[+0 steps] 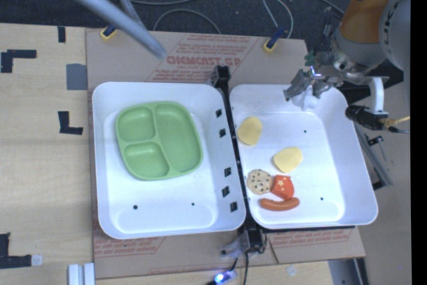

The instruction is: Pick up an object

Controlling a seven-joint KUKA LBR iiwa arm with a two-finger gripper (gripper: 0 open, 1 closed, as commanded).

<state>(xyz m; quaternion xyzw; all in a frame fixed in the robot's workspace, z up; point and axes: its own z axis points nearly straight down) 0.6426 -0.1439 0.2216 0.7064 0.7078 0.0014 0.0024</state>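
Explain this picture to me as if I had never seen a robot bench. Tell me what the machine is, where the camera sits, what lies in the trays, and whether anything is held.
One camera, fixed above the bench, looks down at a slant. The grey machine with the orange band at the right is a robot arm. At its tip is a two-finger gripper, a simple claw, hanging over the far corner of the right bin. I see nothing between its fingers.

Two shallow white bins sit side by side. The left bin holds a green divided plate. The right bin holds toy food: two yellow pieces, a cookie, a red piece like a tomato and a sausage.

The arm's job is to pick up one of these; none is lifted yet.
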